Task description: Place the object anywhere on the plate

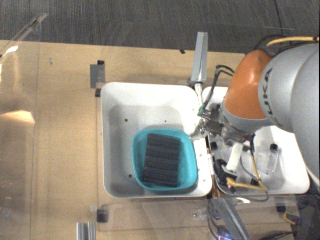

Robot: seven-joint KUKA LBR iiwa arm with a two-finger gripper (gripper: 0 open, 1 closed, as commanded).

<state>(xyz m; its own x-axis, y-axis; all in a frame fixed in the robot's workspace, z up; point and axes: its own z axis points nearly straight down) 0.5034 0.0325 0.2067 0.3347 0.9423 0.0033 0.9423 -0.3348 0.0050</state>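
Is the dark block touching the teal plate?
Touching. In the camera view the dark block lies flat inside the teal plate, with the plate's rim showing all around it.

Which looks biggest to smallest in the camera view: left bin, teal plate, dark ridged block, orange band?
1. left bin
2. teal plate
3. orange band and dark ridged block: similar apparent area, and the band sits nearer the camera, so I won't rank them.
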